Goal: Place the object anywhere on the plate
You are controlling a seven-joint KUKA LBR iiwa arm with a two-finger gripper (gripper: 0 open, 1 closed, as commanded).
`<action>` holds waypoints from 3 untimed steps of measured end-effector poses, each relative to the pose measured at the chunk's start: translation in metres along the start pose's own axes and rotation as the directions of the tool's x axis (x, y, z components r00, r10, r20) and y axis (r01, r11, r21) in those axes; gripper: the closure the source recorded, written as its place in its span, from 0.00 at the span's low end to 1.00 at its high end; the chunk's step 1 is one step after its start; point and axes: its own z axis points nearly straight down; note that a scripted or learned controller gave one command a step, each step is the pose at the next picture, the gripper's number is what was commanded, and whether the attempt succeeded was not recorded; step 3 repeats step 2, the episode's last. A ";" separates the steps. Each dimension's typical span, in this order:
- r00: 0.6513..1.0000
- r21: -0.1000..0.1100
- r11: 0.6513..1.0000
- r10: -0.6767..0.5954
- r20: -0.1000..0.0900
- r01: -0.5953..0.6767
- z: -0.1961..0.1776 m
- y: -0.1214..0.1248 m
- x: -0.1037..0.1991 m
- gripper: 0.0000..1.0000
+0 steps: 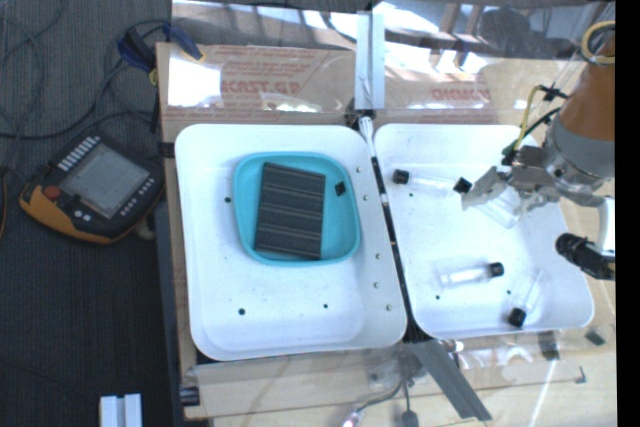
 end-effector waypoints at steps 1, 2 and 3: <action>1.000 0.000 1.000 0.000 0.000 0.000 0.000 0.000 0.000 0.00; 0.980 -0.002 0.980 -0.197 0.001 0.197 -0.038 0.049 -0.016 0.00; 0.980 -0.002 0.980 -0.197 0.001 0.197 -0.038 0.049 -0.016 0.00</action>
